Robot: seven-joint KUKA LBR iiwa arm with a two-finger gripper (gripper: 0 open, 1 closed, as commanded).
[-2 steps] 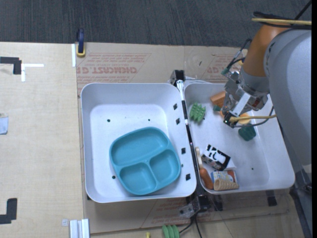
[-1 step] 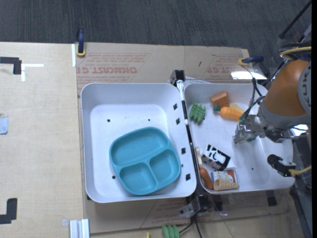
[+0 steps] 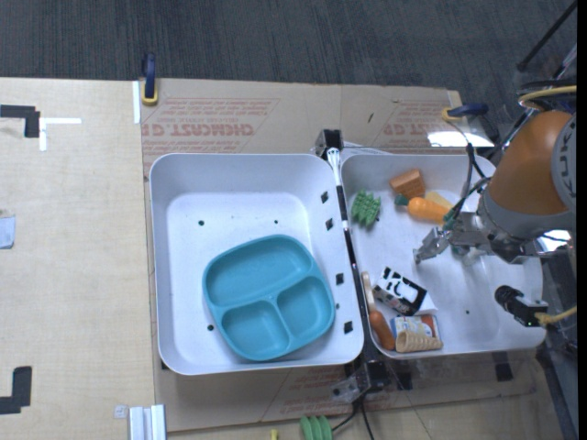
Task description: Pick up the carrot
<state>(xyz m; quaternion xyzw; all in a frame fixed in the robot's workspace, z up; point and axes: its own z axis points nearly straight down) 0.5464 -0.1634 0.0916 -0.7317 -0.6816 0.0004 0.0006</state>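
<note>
Carrot (image 3: 379,328) lies at the near left edge of the right bin (image 3: 477,333), touching an ice cream cone (image 3: 418,340). Hand (image 3: 431,250) hovers mid-bin, fingers spread apart, grasping nothing, well apart from the carrot. Blue divided plate (image 3: 268,297) sits in the left bin (image 3: 183,200).

The bench (image 3: 73,273), covered partly with cardboard (image 3: 238,117), carries two white bins side by side, the left bin (image 3: 174,273) touching the right bin (image 3: 477,337).
</note>
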